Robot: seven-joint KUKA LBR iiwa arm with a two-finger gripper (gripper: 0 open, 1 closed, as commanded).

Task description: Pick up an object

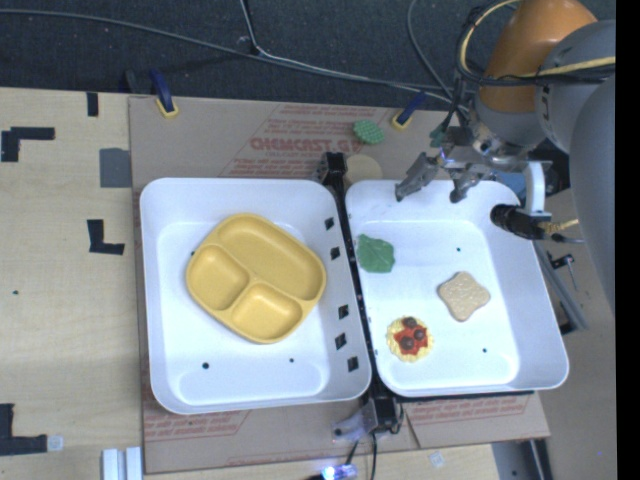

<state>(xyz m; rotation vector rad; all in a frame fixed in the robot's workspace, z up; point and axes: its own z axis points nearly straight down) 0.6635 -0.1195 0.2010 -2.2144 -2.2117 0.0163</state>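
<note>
White-walled right bin (520, 368) is approached by the gripper (436, 184), fingers spread and empty above its far rim, while the green leaf-shaped toy (376, 254) lies nearest; a centred, vertical descent would be favoured before closing.

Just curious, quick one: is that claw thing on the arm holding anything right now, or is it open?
Gripper: jaws open, holding nothing, poised over the far edge of the right bin.

Bright, even overhead light; the white bins (160, 268) glare slightly, shadows are soft, and focus is mildly blurred throughout.
</note>
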